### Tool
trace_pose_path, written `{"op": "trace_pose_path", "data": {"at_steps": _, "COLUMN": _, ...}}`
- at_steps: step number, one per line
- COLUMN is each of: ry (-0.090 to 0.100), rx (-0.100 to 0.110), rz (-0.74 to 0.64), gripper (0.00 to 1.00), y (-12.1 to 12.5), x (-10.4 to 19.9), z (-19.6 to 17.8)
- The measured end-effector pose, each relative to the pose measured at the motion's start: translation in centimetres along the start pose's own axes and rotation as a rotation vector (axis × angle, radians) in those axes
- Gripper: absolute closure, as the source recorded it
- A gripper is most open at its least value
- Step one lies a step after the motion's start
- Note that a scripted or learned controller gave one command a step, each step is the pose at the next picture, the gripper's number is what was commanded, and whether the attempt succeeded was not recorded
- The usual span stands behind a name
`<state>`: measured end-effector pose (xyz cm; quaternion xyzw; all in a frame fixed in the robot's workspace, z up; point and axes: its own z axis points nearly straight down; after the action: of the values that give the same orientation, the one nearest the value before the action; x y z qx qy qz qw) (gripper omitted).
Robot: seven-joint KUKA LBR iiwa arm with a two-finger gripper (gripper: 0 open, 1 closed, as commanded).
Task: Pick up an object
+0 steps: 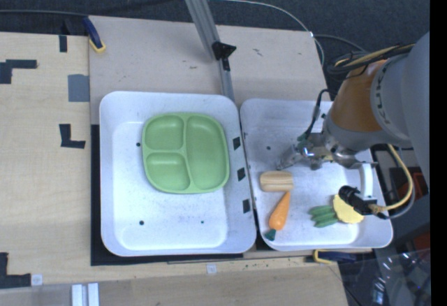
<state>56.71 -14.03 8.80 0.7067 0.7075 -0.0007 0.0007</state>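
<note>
Two shallow white bins sat side by side on the desk (167, 67). The left bin (119, 221) held a green divided plate (186, 152) with three compartments, lying flat toward the bin's far half. The right bin (265, 123) held the loose things, all taken here relative to the tan wooden block (276, 181). That block lay near the bin's left wall with its long axis running left to right. Just nearer the camera, an orange carrot (280, 210) lay tilted, its green-tipped end pointing toward the bin's near-left corner and its thick end almost touching the block. To the right of the carrot lay a small green piece (323, 214), and touching it on the right a yellow piece (347, 209) close to the bin's right wall. The gripper (293, 157) hung just beyond and right of the block, its metal fingers slightly apart and clamped on nothing, tips pointing leftward toward the bin floor.
</note>
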Motion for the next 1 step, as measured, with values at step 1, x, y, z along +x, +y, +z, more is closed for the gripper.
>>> {"op": "trace_pose_path", "data": {"at_steps": 1, "ry": 0.002, "rx": 0.001, "rz": -0.001, "gripper": 1.0, "y": 0.01, "x": 0.1, "z": -1.11}}
